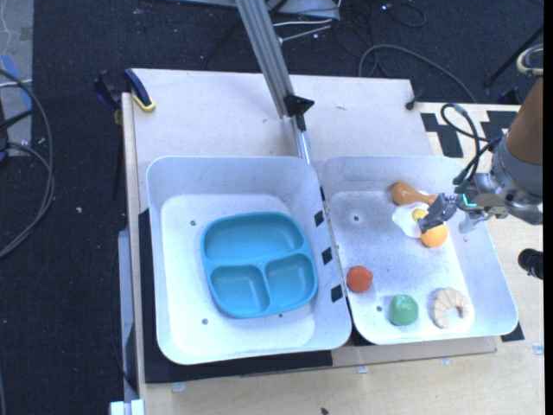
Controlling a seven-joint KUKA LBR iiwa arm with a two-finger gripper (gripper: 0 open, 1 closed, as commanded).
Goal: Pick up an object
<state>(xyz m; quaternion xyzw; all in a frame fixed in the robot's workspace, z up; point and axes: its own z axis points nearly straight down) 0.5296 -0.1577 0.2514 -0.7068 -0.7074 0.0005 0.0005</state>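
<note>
Lying in the right bin (484,258): one fried egg (406,221), one drumstick (408,194), one orange ball (434,235), one red ball (359,277), one green piece (402,309), one shrimp (450,306). Sitting in the left bin (173,232): one blue divided plate (257,263). Hovering at the orange ball, touching egg's right edge: gripper (437,213); grasp impossible to tell.

The arm (524,158), right of the right bin (488,271), is grey with an orange band, black cable loops and a dark gripper (439,211).
</note>
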